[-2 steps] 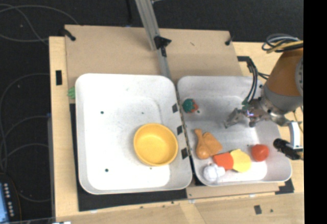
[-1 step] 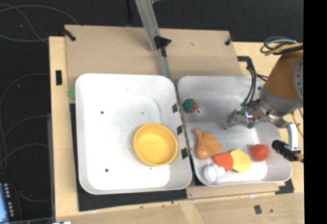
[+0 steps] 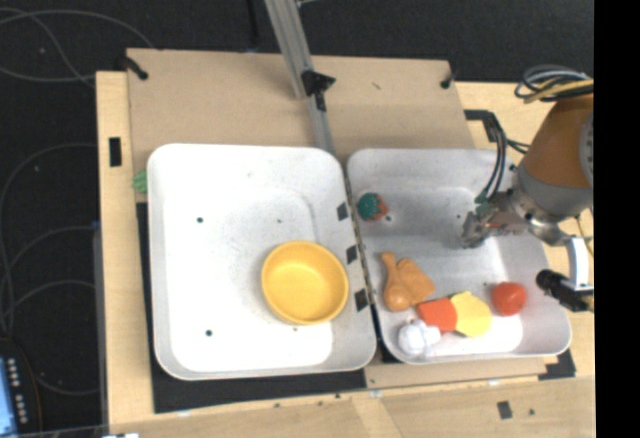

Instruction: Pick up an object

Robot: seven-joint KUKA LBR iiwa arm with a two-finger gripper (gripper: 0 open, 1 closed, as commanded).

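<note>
On my screen the left bin (image 3: 200, 226) carries one thing, a yellow bowl (image 3: 304, 281) sitting upright near its right wall. Across the divider, the right bin (image 3: 420, 176) has the rest: a small green and orange piece (image 3: 371, 207) alone near its upper left, then a cluster along the lower edge, where an orange-brown toy (image 3: 404, 283) lies near an orange-red block (image 3: 437, 313), with a white object (image 3: 415, 337) just below them, a yellow piece (image 3: 472, 314) touching the block on its right, and a red ball (image 3: 509, 298) just beyond that.

The end effector (image 3: 474, 232) hangs low over bare bin floor in the middle right of that bin, above the cluster and apart from all of it. I cannot tell from this slant whether it is released or clenched, and I see nothing between it and the floor.

I judge this to be the approach step, with no grasp made yet. The nearest candidates are the yellow piece and the red ball, both below it on screen. The next move calls for shifting toward one of them, centring over it, then descending. The ball stands a little freer, so I would favour it.
</note>
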